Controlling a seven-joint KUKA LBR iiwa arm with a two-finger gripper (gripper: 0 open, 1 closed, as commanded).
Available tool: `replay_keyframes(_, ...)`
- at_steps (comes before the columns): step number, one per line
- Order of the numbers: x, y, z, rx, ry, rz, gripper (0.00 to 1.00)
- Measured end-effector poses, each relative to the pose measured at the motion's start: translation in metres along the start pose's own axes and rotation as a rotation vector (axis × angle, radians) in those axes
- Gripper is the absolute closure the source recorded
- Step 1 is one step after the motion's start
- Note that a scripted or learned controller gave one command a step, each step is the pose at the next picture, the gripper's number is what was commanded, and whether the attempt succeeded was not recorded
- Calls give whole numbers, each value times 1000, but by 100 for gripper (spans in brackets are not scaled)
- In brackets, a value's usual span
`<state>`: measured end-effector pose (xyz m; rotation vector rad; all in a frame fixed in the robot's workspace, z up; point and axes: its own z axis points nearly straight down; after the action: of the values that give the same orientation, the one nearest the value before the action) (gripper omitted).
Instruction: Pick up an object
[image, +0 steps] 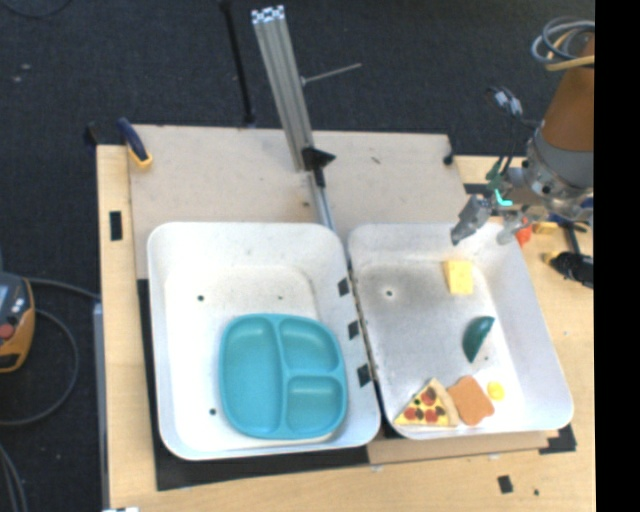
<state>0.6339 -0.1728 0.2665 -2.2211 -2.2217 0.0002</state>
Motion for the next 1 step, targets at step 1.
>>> replay_keyframes(1, 0, 0, -1, -2, 0, 0, 0)
